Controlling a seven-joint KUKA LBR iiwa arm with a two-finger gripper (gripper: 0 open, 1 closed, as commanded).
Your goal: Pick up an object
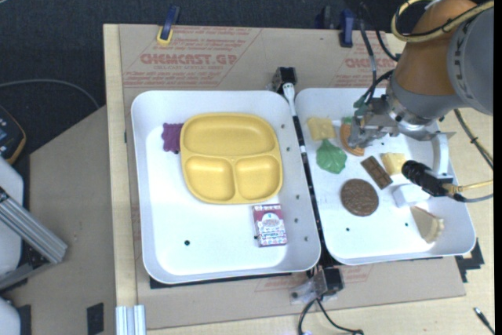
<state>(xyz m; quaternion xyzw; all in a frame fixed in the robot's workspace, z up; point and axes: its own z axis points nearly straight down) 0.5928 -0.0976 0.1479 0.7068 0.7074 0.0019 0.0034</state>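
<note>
My gripper point(357, 133) hangs low over the upper middle of the right bin point(455, 243), above an orange and green item point(351, 139) that it partly hides. Around it lie a pale yellow piece point(320, 128), a green leafy piece point(332, 158), a brown bar point(376, 171), a yellow block point(393, 162), a round brown cookie point(360, 197) and a tan wedge point(428, 222). The left bin point(149, 192) holds a yellow divided plate point(231, 156), a purple item point(171, 136) by its left edge and a small red and white box point(270, 225).
A black cylinder point(422, 177) on the arm's mount juts over the right bin's right side. The bins sit on a wooden board point(118, 129) with clamps at its far edge. Cables loop around the arm at the right.
</note>
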